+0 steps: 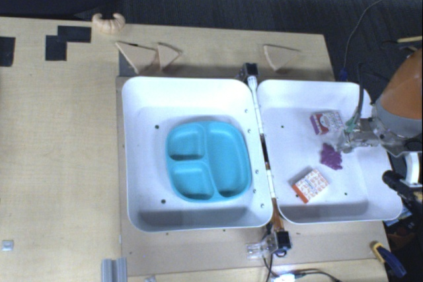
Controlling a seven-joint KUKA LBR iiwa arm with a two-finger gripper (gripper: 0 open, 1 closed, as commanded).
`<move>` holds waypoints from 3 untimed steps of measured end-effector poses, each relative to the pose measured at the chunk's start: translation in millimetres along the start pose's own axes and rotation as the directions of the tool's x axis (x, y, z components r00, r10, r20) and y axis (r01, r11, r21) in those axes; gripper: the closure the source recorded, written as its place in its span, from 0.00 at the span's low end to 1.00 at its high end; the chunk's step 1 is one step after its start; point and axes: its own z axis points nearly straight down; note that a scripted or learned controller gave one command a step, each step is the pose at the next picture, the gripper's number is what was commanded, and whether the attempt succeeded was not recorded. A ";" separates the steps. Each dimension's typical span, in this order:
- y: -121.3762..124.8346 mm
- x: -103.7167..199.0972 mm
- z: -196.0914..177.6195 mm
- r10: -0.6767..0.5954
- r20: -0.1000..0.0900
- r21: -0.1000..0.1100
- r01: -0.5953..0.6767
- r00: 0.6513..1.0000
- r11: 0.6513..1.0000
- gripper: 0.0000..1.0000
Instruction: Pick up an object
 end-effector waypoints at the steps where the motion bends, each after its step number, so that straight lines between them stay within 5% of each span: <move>1: -0.2 0.0 0.2 0.000 0.000 0.000 0.000 1.000 1.000 0.00; 2: 1.5 0.5 -10.9 -0.003 0.000 -0.003 0.003 1.000 1.000 1.00; 3: 1.4 0.5 -10.8 -0.003 0.000 -0.003 0.003 1.000 1.000 0.00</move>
